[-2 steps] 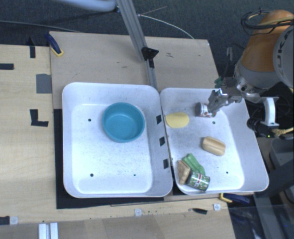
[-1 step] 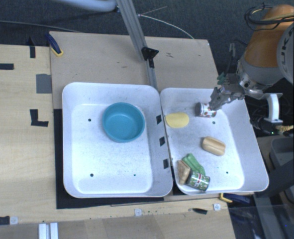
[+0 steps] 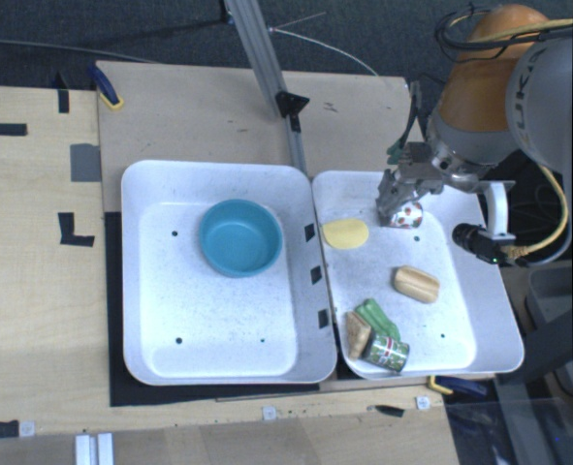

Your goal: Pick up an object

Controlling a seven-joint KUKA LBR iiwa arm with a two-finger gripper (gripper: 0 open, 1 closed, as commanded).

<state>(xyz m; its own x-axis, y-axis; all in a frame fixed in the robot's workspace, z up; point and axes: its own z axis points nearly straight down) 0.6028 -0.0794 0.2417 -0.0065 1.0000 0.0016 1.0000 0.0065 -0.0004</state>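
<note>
My gripper [image 3: 395, 204] hangs low over the back of the right bin [image 3: 480, 342]. Right at its tip lies a small red-and-white object [image 3: 409, 218], partly hidden by the gripper; whether it is held I cannot tell. A yellow oval piece [image 3: 345, 233] lies just to the left of the gripper. A tan bread-like block [image 3: 416, 284] rests in the middle of the bin. A green can [image 3: 381, 339] and a small brown piece [image 3: 357, 336] lie together at the front left corner.
The left bin [image 3: 160, 347] holds a blue bowl [image 3: 240, 237] toward its back. A grey metal pole [image 3: 262, 51] slants down to the back edge between the bins. Black cables [image 3: 480, 242] hang by the arm at the right.
</note>
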